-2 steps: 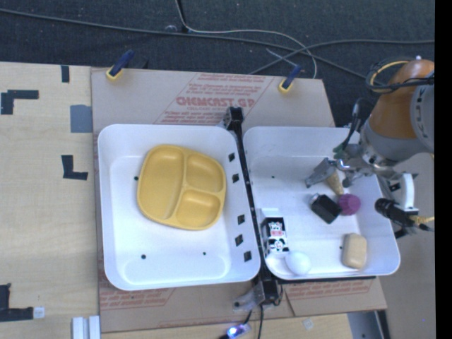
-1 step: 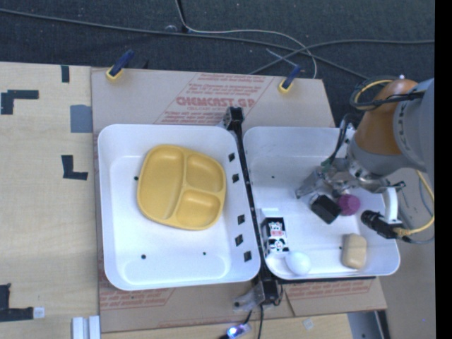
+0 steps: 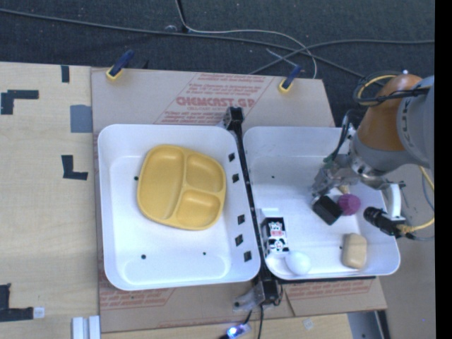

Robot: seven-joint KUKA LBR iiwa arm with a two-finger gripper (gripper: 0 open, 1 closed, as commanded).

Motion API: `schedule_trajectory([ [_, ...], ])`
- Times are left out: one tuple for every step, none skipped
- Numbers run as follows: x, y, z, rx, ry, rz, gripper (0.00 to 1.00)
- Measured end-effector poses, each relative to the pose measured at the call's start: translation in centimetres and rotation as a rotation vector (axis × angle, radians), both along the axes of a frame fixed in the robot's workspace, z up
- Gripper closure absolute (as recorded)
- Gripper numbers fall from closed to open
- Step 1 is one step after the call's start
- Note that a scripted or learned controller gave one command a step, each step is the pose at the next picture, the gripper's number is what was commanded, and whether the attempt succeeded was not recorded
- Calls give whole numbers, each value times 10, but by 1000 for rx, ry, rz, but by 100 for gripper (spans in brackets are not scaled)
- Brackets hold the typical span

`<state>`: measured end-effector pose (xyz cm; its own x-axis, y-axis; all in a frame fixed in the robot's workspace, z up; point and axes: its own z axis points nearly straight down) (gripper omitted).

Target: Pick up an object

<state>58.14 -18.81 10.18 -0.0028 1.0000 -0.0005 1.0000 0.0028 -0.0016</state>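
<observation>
My gripper [image 3: 332,188] is low in the right bin [image 3: 296,147], near its right side, reaching in from the right. Just below it lie a small black block [image 3: 326,210] and a purple-pink ball [image 3: 349,204], side by side and close to the fingertips. A tan block [image 3: 354,251] rests at the bin's front right. A white ball [image 3: 298,263] and a small black-and-white printed box [image 3: 275,234] lie at the front left of the same bin. Nothing is visibly held between the fingers.
The left bin [image 3: 120,246] holds a yellow divided plate [image 3: 181,186]. A black divider [image 3: 244,189] runs between the two bins. Yellow clamps [image 3: 120,65] pin the cardboard under them, and cables trail across the dark floor behind.
</observation>
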Motion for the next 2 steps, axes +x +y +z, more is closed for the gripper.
schedule_trajectory([
  [4,1,62,0,-5,-1,100],
  [1,-7,112,0,-5,-1,100],
])
